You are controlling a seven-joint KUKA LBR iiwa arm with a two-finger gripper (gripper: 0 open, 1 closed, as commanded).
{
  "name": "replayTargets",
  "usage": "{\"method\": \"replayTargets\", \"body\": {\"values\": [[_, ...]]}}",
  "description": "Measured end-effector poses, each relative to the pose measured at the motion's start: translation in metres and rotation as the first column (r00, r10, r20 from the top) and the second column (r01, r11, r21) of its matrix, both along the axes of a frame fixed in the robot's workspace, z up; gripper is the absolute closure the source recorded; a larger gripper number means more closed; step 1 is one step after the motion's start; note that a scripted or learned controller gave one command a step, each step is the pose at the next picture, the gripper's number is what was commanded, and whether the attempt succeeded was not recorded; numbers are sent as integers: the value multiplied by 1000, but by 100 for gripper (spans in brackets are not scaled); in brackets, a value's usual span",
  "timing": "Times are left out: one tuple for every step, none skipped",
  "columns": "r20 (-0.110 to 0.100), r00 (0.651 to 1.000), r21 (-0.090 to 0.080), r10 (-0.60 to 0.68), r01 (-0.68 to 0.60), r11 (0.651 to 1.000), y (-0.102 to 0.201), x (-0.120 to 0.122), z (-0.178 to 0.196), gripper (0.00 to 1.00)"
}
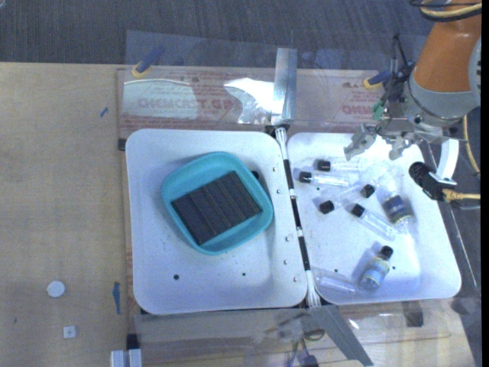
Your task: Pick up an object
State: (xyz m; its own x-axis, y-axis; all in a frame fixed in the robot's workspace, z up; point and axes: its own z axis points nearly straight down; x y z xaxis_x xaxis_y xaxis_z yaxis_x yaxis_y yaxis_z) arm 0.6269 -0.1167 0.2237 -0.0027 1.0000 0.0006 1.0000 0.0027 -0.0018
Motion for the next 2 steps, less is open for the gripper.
{"method": "replayTargets", "body": {"values": [[31,999,-5,45,-45,999,-32,10,-110,0],[10,999,-2,34,-34,999,22,-24,-134,0]]}}
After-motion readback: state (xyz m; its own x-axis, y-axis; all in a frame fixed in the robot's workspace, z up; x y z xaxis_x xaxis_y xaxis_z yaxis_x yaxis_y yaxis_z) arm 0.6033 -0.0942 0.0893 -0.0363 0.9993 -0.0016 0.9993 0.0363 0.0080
